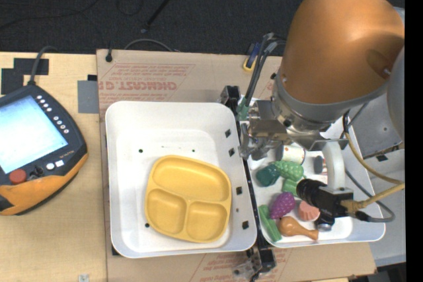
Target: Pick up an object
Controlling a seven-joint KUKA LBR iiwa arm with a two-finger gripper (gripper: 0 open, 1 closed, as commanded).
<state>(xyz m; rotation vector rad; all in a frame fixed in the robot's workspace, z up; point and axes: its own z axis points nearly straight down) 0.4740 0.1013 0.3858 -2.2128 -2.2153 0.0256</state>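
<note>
The arm's wide orange band (344, 30) hangs over the right bin (370, 233) and hides much of it. Below it, the grey gripper (259, 142) sits low at the right bin's left wall, just above a dark green toy (268, 176). Around that toy lie a bumpy green piece (289, 170), purple grapes (283, 204), a pink piece (308, 211), a brown drumstick shape (297, 228), a green strip (266, 217) and a white cylinder (293, 154). Nothing is seen held.
A yellow divided plate (188, 198) lies in the left bin (132, 119). A black cable fitting (318, 195) on the arm reaches over the toys. A teach pendant (33, 142) rests on the bench at the far left. Cardboard (152, 79) lies behind the bins.
</note>
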